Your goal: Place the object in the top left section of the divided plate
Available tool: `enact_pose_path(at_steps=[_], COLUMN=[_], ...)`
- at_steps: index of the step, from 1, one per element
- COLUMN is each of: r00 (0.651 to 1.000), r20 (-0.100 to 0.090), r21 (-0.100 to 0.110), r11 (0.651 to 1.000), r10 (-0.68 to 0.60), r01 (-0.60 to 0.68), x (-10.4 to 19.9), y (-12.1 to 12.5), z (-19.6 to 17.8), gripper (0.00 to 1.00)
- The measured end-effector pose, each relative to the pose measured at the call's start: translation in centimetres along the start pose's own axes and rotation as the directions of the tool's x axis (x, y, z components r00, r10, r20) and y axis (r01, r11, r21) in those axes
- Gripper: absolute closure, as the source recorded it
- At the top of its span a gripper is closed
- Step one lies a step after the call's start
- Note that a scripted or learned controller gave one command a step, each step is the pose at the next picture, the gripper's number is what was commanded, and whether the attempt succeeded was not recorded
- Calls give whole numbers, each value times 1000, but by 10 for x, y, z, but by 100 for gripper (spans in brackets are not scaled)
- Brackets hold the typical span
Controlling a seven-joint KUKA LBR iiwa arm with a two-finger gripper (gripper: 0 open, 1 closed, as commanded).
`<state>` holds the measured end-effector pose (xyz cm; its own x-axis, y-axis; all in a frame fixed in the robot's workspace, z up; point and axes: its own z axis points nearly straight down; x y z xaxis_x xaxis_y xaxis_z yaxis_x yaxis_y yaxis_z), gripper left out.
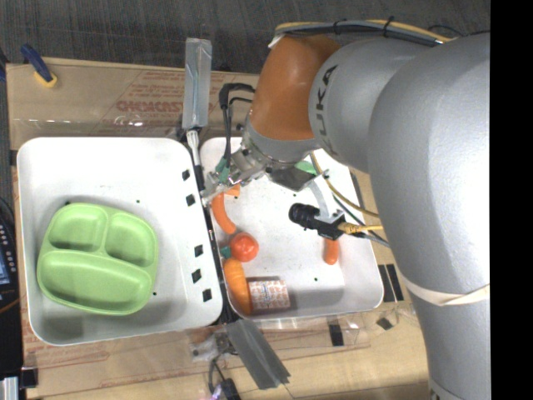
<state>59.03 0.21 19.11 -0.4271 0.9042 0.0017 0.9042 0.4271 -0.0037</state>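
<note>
Claw (226, 173) low over curved orange toy (221, 212) in right white bin (362, 282), finger state impossible to tell; risk of missed grasp near bin wall, green divided plastic plate (98, 259) waiting in left bin.

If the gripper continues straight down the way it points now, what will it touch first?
Probably the curved orange sausage by the right bin's left wall, just under the gripper. Depth is unclear from this slanted view, so it might reach the bin floor beside it instead.
</note>
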Motion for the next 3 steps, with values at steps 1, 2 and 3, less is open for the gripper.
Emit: enact_pose_path(at_steps=[1, 2, 3], r00=[999, 999, 981], r20=[1, 1, -1], r21=[0, -2, 2], r11=[999, 999, 981], r10=[-43, -36, 195], r01=[43, 36, -195], x=[-44, -4, 54], y=[-72, -16, 5], z=[0, -11, 0], gripper=[100, 100, 100])
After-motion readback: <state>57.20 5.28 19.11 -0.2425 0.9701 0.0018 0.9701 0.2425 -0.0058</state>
